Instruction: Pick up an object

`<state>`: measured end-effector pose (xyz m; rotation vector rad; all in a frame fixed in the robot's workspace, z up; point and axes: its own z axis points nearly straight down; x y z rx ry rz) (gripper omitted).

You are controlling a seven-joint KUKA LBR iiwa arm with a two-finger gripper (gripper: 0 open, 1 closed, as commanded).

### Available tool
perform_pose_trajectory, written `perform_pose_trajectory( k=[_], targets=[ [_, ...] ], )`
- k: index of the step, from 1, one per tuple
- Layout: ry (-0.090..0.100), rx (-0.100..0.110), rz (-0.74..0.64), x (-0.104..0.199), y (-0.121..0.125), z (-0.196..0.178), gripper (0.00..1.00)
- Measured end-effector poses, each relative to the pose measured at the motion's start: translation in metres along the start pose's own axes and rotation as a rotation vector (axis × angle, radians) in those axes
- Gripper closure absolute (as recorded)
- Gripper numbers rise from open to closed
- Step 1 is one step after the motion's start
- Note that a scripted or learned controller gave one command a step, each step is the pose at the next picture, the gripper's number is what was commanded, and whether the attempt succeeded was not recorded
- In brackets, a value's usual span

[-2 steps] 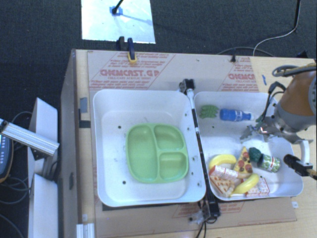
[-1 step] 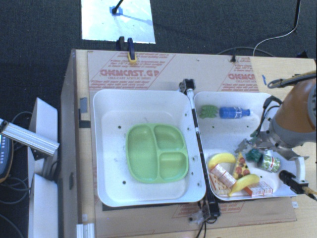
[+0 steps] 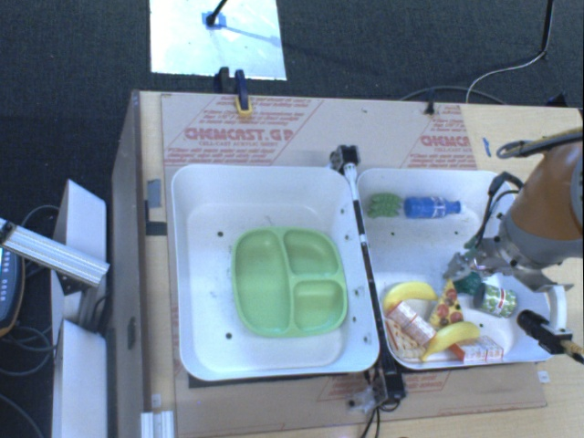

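The arm is reaching into the right bin (image 3: 429,185), placing the gripper (image 3: 474,276) low among the clustered items, apparently over a small green-and-white can (image 3: 497,297) beside the bananas (image 3: 409,292). Jaw state cannot be determined, as the wrist is blocking the view

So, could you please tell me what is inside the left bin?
The left bin holds a green divided tray lying flat, its three compartments bare. Whatever lies beneath the tray is covered.
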<state>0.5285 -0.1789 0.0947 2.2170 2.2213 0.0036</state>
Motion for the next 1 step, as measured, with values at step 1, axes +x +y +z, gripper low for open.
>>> perform_pose_trajectory(
  k=[1],
  targets=[
    [0.002,0.000,-0.002,0.1177,0.0360,-0.0951,1.00]
  ],
)
